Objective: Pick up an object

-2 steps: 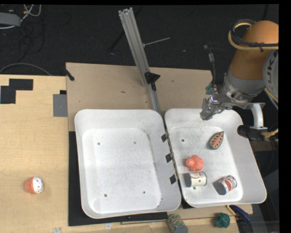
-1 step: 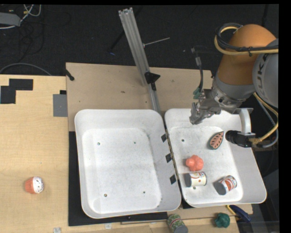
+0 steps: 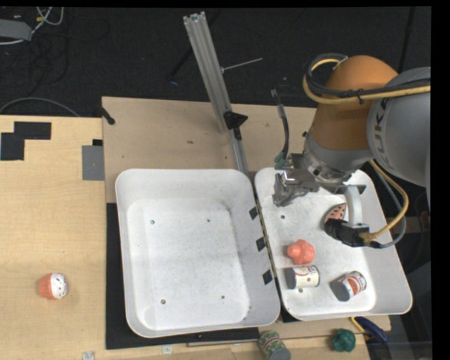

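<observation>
Gripper (image 3: 283, 191) sits low over the right bin (image 3: 394, 295), apparently empty. Finger state cannot be determined. Orange ball (image 3: 301, 251) lies nearby.

Orange lumpy toy (image 3: 301, 251), 2 cans (image 3: 304, 277) (image 3: 349, 285), rt bin (image 3: 394, 299)

A dark floor (image 3: 126, 49) fills the top of the frame, with loose cables (image 3: 42, 14) in the upper left corner. Below it lies a tan board surface (image 3: 169, 133), and a lighter wood-grain panel (image 3: 42, 211) takes up the left side, marked with black rectangular patches (image 3: 24, 137) and one grey patch (image 3: 92, 162). A slanted aluminium rail (image 3: 211, 70) runs from the top centre down toward the middle. A black mat (image 3: 112, 281) shows along the lower left of centre. The light is even and soft, without strong shadows.
</observation>
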Robot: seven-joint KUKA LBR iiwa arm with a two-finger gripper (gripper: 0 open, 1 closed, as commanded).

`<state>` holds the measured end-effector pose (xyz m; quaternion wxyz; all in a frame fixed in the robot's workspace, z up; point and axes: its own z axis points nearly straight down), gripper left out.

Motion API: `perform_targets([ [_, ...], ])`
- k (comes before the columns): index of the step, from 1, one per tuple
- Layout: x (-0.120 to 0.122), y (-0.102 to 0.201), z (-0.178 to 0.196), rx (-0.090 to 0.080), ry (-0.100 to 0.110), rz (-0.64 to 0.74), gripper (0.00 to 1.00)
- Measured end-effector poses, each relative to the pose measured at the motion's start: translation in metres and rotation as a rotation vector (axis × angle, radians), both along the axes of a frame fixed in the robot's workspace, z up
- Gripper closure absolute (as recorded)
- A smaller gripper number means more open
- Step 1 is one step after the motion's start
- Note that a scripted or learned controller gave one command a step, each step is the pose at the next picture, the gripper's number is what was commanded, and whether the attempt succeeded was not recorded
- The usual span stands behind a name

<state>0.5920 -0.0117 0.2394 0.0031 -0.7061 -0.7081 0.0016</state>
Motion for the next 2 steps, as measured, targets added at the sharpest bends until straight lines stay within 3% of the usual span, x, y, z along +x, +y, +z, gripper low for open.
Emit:
perform_targets([
  [2,-0.045,0.096,-0.002,0.0,0.0,0.002,1.0],
])
